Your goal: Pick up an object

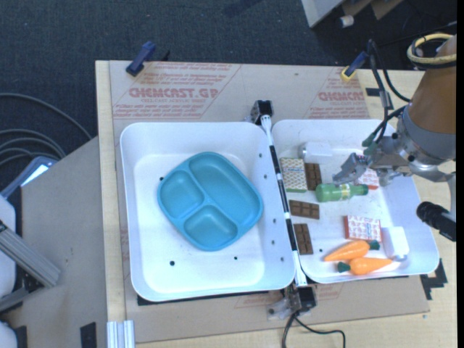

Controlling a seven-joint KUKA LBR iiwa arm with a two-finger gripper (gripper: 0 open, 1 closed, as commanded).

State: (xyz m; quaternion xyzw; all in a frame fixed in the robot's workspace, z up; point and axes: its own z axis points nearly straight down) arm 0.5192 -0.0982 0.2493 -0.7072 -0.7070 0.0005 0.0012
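My gripper (pixel 357 171) hangs over the middle of the right bin (pixel 428 227), just above a small green bottle (pixel 341 191) that lies on its side. Nothing is visibly held. Around it lie three brown chocolate bars (pixel 304 209), a speckled cracker packet (pixel 293 174), two orange carrots (pixel 353 251) near the front, a red-and-white packet (pixel 362 228) and a white block (pixel 396 241). A bit of red and white shows under the gripper body, partly hidden.
The left bin (pixel 138 194) holds a blue divided plate (pixel 209 200). A black divider with clamps (pixel 279 194) runs between the bins. A white box (pixel 317 151) sits at the back of the right bin. The arm's grey and orange wrist (pixel 435 114) stands over the right edge.
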